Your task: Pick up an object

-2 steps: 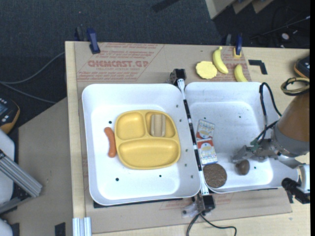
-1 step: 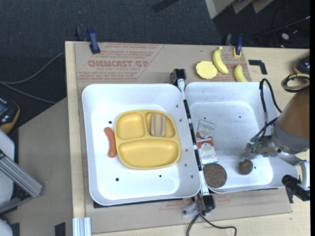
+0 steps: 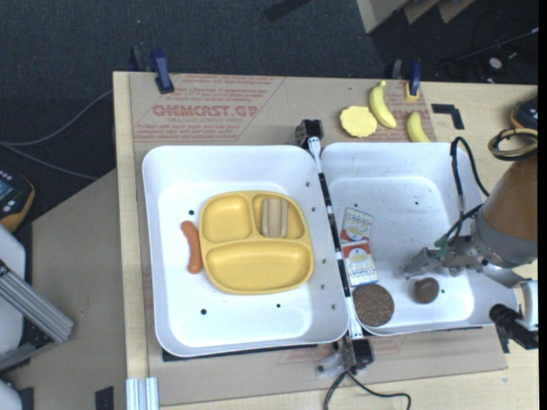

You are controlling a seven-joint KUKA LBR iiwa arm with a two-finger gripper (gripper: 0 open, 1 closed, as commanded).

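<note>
A small round brown lump [image 3: 426,290], showing no clear long axis, lay in the right white bin [image 3: 402,178] near its front wall, just beside the gripper [image 3: 425,261], whose opening could not be told.

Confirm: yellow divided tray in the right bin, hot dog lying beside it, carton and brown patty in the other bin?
Not quite. The camera view shows the yellow divided tray in the left bin, not the right. The hot dog lies beside it; carton and brown patty are in the right bin.
</note>
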